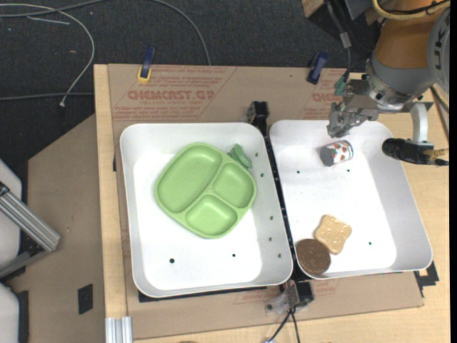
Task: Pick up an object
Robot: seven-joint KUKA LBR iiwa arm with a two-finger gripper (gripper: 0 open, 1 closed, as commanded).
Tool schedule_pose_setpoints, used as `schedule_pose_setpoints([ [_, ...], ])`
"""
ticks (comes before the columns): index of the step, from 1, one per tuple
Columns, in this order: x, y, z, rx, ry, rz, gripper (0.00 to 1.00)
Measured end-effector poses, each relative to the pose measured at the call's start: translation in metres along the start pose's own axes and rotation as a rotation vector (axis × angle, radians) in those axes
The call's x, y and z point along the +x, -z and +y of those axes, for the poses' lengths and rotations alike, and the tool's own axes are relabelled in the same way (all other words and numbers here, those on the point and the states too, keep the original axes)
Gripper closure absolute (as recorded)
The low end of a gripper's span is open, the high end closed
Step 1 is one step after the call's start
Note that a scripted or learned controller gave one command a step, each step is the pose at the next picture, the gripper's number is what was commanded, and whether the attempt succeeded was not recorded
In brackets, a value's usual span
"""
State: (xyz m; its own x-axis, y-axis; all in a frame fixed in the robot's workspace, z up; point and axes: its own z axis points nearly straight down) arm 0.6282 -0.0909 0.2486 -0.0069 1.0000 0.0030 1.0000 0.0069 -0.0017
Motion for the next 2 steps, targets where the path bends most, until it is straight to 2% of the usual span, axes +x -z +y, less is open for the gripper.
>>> schedule_pose_setpoints([
  [2, 0.089, -0.008, 0.009, 0.002, -0.002, -0.001, 1.0],
])
